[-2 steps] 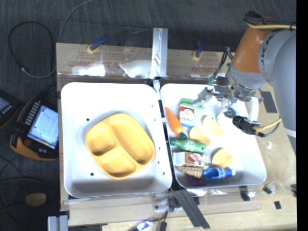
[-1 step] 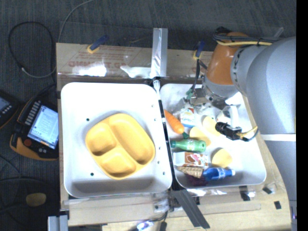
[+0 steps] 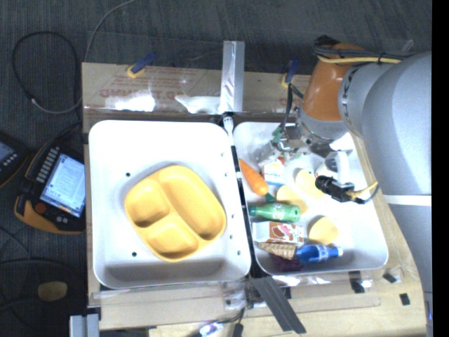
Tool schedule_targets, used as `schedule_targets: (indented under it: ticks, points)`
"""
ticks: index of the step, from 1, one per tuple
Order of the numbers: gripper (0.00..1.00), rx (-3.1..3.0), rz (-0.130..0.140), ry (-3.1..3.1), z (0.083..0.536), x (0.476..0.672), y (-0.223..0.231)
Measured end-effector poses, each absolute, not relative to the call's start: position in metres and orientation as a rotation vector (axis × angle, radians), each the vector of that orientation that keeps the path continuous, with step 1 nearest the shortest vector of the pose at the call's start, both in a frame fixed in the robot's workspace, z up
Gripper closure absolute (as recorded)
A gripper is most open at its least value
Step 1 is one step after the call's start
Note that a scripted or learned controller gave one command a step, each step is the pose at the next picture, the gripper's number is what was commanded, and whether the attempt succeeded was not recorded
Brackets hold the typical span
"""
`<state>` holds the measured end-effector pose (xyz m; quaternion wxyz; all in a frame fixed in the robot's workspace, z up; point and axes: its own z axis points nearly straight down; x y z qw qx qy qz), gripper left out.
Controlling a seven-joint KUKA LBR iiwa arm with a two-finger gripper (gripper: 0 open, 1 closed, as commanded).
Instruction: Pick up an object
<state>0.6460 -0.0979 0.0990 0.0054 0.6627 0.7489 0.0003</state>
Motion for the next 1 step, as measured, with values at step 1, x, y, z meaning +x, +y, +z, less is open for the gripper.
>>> schedule_targets:
  ticks: [1]
  points:
    - [1.0,2.052,-0.003,2.38,0.1828,0.6423,-0.062]
